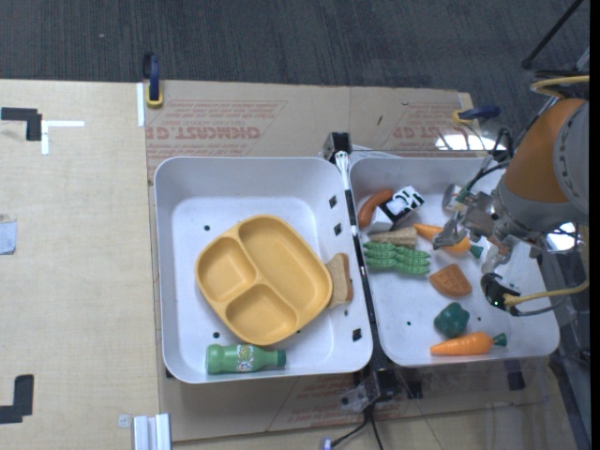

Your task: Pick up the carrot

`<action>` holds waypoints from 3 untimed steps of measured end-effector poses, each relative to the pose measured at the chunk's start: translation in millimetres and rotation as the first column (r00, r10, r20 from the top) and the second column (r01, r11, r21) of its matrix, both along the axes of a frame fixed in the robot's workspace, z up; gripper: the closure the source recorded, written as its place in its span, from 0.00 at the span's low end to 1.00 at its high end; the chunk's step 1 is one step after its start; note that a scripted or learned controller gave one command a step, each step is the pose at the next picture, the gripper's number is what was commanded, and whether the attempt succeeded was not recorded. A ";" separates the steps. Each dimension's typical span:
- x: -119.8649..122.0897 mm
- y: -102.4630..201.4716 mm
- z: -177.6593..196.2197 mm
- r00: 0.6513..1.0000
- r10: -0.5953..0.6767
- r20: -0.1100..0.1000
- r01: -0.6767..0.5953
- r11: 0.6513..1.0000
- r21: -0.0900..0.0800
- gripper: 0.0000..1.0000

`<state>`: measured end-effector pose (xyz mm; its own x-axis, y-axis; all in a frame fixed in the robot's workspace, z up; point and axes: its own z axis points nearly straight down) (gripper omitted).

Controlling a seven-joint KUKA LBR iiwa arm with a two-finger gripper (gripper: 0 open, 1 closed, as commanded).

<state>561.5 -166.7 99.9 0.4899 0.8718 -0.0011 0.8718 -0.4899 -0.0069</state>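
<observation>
Entry, carrot-picking bench, positions given from the green bean pod in the right-hand bin. Gripper: above that bin, right of the pod and slightly higher, tilted; whether it is parted or closed cannot be told, and a small orange piece lies directly under it, contact undetermined. Carrot: well below and right of the pod, lying flat along the bin's lower rim, leafy end to the right, apart from the gripper. Step judged: approach, the large carrot not yet reached. Next move would call for travel toward the lower rim, alignment across the carrot's width, and descent clear of the dark green vegetable just above it. Other contents of this bin: reddish sausage-shaped item above-left of the pod; black-and-white object above; orange-brown wedge to the lower right. Left-hand bin, left of the pod: yellow divided plate, bread slice against the plate's right edge, green bottle lying on its side below.
</observation>
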 end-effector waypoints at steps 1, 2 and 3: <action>0.3 -0.3 8.6 1.000 0.001 -0.002 -0.001 1.000 0.000 1.00; 0.3 -0.3 8.6 1.000 0.001 -0.002 -0.001 1.000 0.000 0.00; 0.6 -0.7 17.1 1.000 0.003 -0.004 -0.003 1.000 0.001 1.00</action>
